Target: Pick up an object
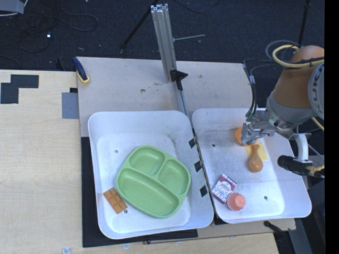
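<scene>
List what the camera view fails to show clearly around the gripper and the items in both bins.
- Gripper: finger state hidden by its own body in the camera view.
- Orange item beside it: partly covered by the gripper, identity unclear.
- Red-and-white packet: label too small to read.
- Brown waffle-like piece beside the green tray: too small to identify.
- Arm: cut off by the right edge.

KUKA arm [296, 97]: grey casing beside the right bin [296, 205]; orange band above the wrist; cables looped at its top; metallic gripper [253, 134].
</scene>
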Controlling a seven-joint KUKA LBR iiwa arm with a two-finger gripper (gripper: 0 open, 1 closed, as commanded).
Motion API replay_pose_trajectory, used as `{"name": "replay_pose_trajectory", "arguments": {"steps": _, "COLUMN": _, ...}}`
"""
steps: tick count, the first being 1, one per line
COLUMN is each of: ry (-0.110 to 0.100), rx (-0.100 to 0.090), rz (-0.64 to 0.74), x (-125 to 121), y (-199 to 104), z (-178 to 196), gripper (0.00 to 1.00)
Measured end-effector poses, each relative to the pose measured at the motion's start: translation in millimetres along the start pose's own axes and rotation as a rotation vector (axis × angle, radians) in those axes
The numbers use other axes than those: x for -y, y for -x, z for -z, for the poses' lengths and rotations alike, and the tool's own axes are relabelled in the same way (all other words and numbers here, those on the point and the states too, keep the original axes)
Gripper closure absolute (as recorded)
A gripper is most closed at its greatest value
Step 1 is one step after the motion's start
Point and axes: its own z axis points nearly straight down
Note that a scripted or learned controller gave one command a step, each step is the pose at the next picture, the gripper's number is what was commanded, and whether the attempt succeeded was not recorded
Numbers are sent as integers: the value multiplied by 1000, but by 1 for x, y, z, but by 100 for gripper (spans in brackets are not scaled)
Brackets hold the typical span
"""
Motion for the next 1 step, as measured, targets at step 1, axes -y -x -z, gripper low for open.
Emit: {"name": "replay_pose_trajectory", "arguments": {"steps": 1, "ry": 0, "rx": 0, "rz": -3, "x": 7, "y": 7, "z": 56, "gripper": 100}}
